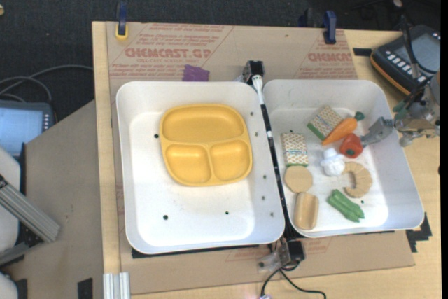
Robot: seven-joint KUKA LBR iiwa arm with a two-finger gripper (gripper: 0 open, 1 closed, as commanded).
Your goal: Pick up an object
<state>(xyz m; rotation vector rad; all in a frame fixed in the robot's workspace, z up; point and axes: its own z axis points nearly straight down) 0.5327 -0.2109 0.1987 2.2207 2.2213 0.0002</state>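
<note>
The gripper hangs at the right bin's right edge; whether it is open I cannot tell. Carrot and tomato lie just left.

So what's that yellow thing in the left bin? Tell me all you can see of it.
It is a yellow plate with rounded corners, and it looks like smooth plastic. Raised ridges split it into three sections: one wide section along the far side and two smaller ones side by side nearer the camera. It lies flat, right side up, on the floor of the left bin, toward the bin's far half. Nothing rests in it.
</note>
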